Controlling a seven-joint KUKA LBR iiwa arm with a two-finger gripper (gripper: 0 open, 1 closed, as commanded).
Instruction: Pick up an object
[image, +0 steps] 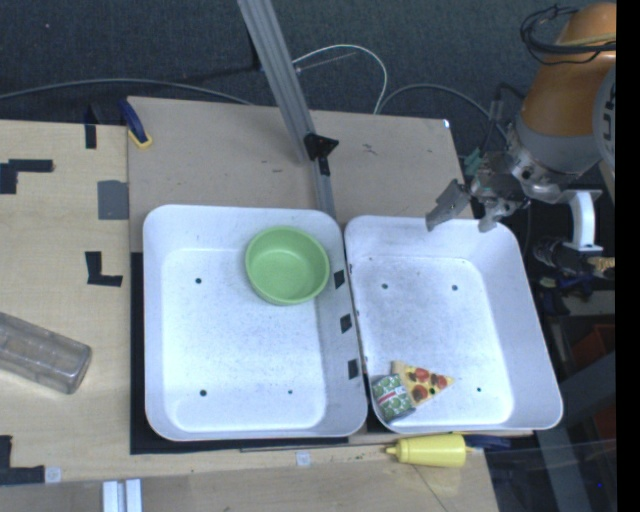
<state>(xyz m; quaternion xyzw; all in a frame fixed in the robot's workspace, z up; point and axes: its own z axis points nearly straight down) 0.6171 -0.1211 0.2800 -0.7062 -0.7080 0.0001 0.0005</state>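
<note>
Poised over the far right corner of the right bin (520, 300), the tool (466, 208) is seen at the end of the grey arm (560, 110), whose orange band is visible near the upper right of the view. Two dark fingers (446, 207) are seen spread apart, one pointing toward the bin's far rim and the other just beside it on the right; nothing is held between them.

Within the right bin, near its front left corner, a toy pizza slice (425, 381) is lying flat, with red and green toppings printed on it. Touching it on the left is a small green packet (391, 396); some print can be made out on it, but no writing can be read. Both are well apart from the tool.

In the left bin (170, 330), a light green bowl (287, 264) is standing upright near the far right corner, close to the rim shared with the right bin.

On the bench (200, 150), just outside the front rim of the right bin, a yellow squeeze bottle (432, 451) is lying on its side, with its nozzle pointing left. At the left edge of the view, a clear plastic container (40, 352) is lying on the bench. No brand can be read on either.

A grey metal pole (285, 80) is seen slanting down from the top of the view toward the far rims of the bins.
</note>
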